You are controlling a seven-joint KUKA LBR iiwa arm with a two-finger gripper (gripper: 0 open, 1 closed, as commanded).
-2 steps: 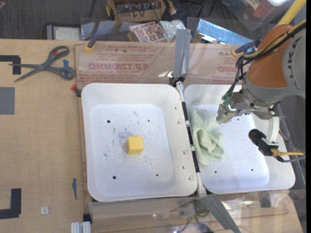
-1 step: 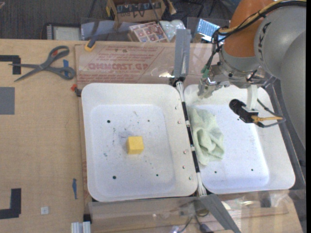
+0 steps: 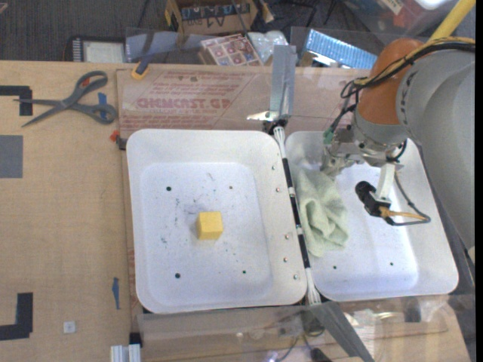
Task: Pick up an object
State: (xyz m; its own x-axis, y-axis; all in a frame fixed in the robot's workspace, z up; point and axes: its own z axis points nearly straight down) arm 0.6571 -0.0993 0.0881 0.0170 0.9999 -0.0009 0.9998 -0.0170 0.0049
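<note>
The wooden worktop (image 3: 60,225) carries two white bins. My hand (image 3: 336,161) sits low over the right bin (image 3: 423,270), at the upper end of the pale green cloth (image 3: 321,213); whether it is clenched I cannot tell. Nothing looks lifted, so the pick remains. Left of the cloth, past the bin walls, the yellow block (image 3: 210,225) has open floor around it.

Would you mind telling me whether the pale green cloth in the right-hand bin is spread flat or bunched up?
Bunched up. The cloth lies crumpled in folds along the right bin's left wall, with ridges and shadows across it rather than a flat sheet.
</note>
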